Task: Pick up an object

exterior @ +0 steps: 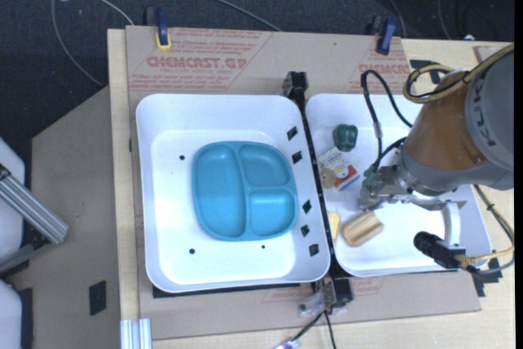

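tan block [362, 228] – right bin [392, 259], near its left wall, long axis running lower-left to upper-right | gripper [375, 190] – just above it, whether closed or apart cannot be told | blue 3-compartment plate [245, 190] in left bin [163, 176]

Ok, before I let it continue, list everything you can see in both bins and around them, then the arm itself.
Shallow white left bin: 1, white, left half of bench.
Blue plastic divided plate: 1, blue, three compartments, centre of the left bin.
Shallow white right bin: 1, white, right half of bench.
Dark green rounded object: 1, green, upper part of the right bin.
Small printed packet: 1, white with red and yellow, right bin near the divider.
Tan block: 1, tan, lower left of the right bin.
Blue clamps: 2, blue, back edge of bench.
Grey and orange arm: 1, over the right bin.
Gripper: 1, metal, above the tan block.
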You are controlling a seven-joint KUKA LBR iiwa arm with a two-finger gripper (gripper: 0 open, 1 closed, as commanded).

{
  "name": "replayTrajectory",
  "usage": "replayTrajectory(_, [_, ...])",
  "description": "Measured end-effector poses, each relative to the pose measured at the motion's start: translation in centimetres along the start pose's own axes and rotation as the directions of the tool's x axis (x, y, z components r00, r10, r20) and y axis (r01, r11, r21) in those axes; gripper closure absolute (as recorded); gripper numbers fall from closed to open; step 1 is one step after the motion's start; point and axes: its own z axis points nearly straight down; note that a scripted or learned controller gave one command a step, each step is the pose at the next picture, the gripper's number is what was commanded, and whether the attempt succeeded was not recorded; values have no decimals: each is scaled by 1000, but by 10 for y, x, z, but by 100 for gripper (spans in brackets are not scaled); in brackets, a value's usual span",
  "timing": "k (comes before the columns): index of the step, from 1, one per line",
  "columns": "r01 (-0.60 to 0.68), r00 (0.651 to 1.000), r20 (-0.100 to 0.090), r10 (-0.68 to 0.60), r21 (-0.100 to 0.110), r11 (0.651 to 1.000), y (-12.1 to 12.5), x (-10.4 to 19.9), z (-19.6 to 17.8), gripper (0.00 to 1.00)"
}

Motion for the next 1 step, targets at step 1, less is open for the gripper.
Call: replayTrajectory(1, [2, 1000, 2, -2, -5, 1000, -2, 5, -45, 100])
